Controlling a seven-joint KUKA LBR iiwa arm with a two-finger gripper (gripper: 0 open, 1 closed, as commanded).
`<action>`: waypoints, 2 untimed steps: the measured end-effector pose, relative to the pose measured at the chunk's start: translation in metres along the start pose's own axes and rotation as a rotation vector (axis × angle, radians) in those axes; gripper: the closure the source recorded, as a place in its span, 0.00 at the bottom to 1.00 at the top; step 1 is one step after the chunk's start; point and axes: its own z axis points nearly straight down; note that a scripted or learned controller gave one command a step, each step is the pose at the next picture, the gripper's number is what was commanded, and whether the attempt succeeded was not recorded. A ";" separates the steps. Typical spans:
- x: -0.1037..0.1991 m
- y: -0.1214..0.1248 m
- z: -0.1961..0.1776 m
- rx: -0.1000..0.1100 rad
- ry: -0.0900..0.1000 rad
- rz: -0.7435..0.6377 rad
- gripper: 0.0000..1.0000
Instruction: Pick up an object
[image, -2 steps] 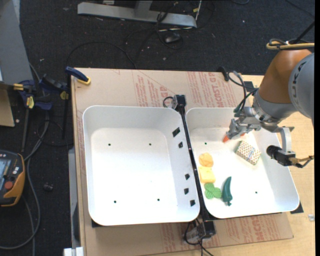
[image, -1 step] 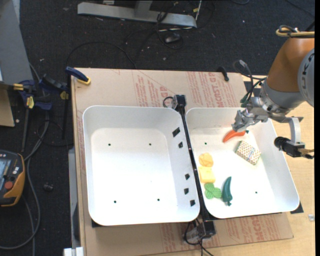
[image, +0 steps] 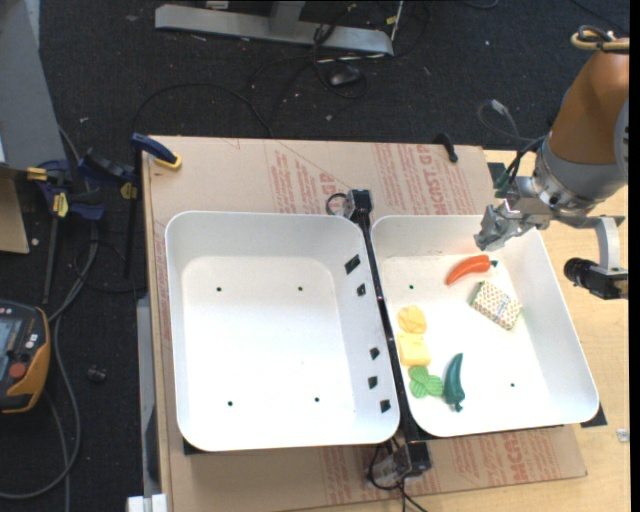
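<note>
Camera view: orange pepper (image: 468, 268) just below-left of fingers (image: 490, 236).

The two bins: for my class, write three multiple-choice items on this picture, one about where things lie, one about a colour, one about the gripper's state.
1. Where do the small objects lie?
A. In the right bin
B. In the left bin
C. On the floor

2. What colour is the object nearest the gripper?
A. Blue
B. Orange
C. Black

3. What is between the gripper's fingers?
A. The patterned block
B. The teal object
C. Nothing that shows

Key: 1 A, all lie in the right bin, none in the left bin. 2 B, the orange object lies just below the gripper. 3 C, the patterned block and teal object lie on the bin floor.
</note>
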 end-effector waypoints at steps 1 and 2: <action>0.054 -0.005 0.001 0.003 0.002 -0.004 1.00; 0.100 -0.019 0.010 0.004 0.002 -0.004 1.00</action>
